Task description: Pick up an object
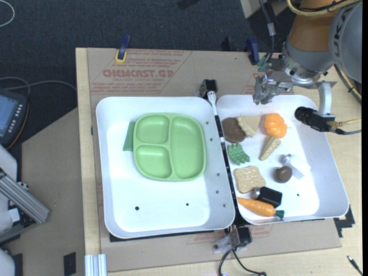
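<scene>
My gripper (263, 95) hangs over the far edge of the right bin (322, 171), its tips just above the bin's back wall with nothing between them. Below it in the bin lie a brown cookie (233, 130), a pale wedge (249, 125), an orange fruit (275, 125), and a cream cone-shaped piece (269, 149). Nearer the front are a green leafy piece (237, 153), a tan cracker (249, 178), a brown ball (282, 174), a black block (268, 196) and an orange carrot (257, 207).
The left bin (115, 194) holds a green divided plate (169, 146). A black clip (208, 88) sits at the back where the bins meet. A black cylinder (310, 118) hangs off the arm over the right bin's far right corner.
</scene>
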`<state>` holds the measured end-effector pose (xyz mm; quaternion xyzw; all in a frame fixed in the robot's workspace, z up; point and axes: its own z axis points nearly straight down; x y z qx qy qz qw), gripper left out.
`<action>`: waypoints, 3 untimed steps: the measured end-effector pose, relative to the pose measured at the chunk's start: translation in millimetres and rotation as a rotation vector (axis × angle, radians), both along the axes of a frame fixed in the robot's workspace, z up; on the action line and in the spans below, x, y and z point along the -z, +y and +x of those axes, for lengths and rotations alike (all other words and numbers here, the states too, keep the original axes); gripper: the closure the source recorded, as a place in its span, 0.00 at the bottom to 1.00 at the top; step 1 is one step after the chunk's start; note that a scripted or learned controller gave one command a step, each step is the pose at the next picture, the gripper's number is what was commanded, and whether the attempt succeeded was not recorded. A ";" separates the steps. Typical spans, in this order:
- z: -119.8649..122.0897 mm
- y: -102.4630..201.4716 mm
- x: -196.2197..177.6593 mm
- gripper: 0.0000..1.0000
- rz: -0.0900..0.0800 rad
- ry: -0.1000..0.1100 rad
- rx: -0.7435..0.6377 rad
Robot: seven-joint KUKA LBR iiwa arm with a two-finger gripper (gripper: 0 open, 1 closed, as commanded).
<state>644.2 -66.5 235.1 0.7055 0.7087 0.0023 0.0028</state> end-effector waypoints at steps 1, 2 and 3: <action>2.5 2.1 21.1 1.00 0.001 0.010 0.003; 5.6 0.2 19.9 1.00 -0.001 0.006 0.003; 8.2 -3.1 18.9 1.00 -0.001 0.004 0.004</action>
